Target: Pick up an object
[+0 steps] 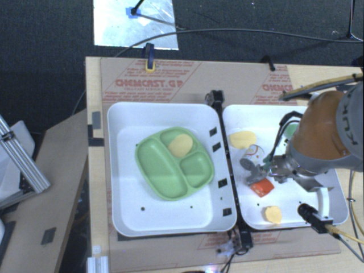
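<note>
Two bins are sitting before you; your gripper [263, 174] is hovering low in the right bin [341, 209] over the red object [262, 187] near its front edge, grip state impossible to tell.

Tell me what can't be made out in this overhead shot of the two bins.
- Gripper, camera view: too small and blurred against the grey clutter in the right bin to tell whether it holds anything.
- Grey thing beside the red piece: too blurred to identify.
- Green thing at the bin's back: mostly hidden by the arm.
- Arm: cut off by the right edge.
</note>
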